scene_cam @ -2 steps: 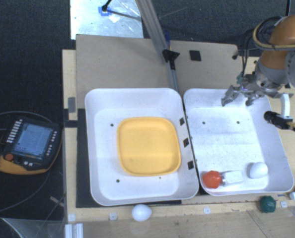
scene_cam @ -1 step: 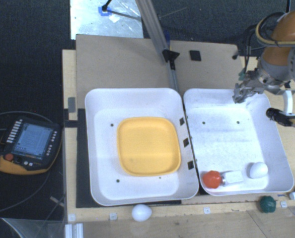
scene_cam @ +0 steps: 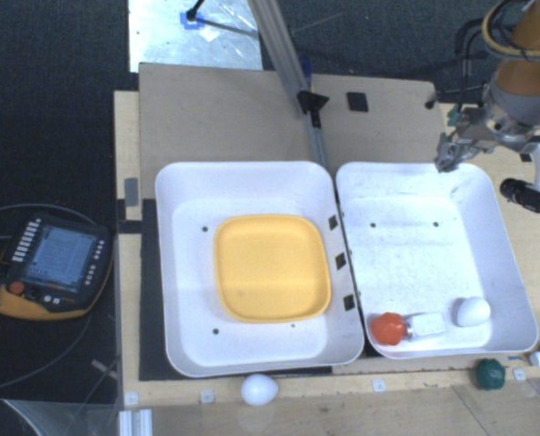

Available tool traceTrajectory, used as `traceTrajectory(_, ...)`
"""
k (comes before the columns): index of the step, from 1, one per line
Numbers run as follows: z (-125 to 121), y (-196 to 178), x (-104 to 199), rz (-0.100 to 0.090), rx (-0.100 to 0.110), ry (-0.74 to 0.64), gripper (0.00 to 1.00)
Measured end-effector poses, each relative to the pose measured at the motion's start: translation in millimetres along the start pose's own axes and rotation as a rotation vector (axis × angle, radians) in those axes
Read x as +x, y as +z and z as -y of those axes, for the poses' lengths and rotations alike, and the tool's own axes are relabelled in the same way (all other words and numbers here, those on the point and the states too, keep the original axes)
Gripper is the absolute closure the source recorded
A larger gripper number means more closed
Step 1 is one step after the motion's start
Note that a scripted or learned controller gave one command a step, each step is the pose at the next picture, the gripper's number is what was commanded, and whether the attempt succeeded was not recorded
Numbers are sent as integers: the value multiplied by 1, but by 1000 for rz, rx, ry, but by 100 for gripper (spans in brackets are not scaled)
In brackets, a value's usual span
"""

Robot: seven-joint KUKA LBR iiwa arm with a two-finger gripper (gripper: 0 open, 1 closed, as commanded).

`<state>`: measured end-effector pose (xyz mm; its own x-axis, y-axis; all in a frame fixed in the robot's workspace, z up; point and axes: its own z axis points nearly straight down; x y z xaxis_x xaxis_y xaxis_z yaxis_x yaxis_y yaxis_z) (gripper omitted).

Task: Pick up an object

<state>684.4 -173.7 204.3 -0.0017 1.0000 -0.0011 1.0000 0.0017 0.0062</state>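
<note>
Now the gripper (scene_cam: 448,157) hovers; its opening I cannot tell. Next it must reach the white egg (scene_cam: 472,312) far below it.

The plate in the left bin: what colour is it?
Yellow. The plate shows plainly in the camera view.

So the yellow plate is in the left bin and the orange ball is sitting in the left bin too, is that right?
Not quite. In the camera view the yellow plate lies in the left bin, but the orange ball sits in the right bin, near its front left corner.
</note>
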Motion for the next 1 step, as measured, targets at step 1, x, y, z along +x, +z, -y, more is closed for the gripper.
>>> traceTrajectory(1,-5,-46,6,0,1,0,100)
